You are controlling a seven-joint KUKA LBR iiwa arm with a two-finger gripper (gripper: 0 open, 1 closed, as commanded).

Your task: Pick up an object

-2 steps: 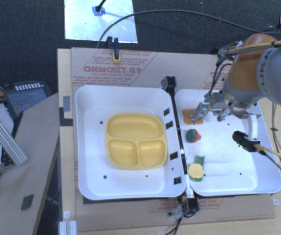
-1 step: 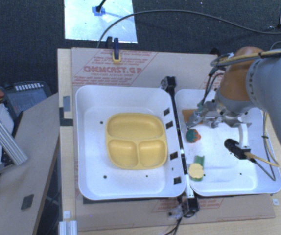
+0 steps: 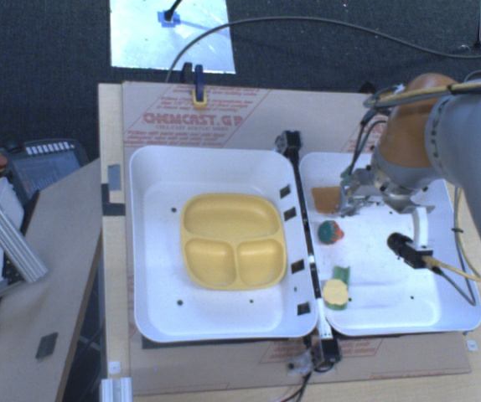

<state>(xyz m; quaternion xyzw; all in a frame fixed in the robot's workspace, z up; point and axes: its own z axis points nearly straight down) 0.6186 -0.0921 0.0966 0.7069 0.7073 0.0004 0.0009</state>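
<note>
The pincer hangs low in the right bin, just beside a flat brown piece, likely lined up to take it; how far it is open I cannot tell.

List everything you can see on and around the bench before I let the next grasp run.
left bin: one, white, view's left
right bin: one, white, view's right
tray: one, yellow, three compartments, middle of left bin
brown piece: one, brown, right bin, far corner by the divider
ball: one, red and green, right bin, near the divider
disc: one, yellow, right bin, near corner by the divider
green bit: one, green, just behind the disc
cardboard: one, tan with red print, under both bins
clamp: one, yellow and black, cardboard's far edge
pendant: one, grey, side table at view's left
arm: one, grey with orange band, from view's right
gripper: one, over right bin, beside the brown piece
</note>
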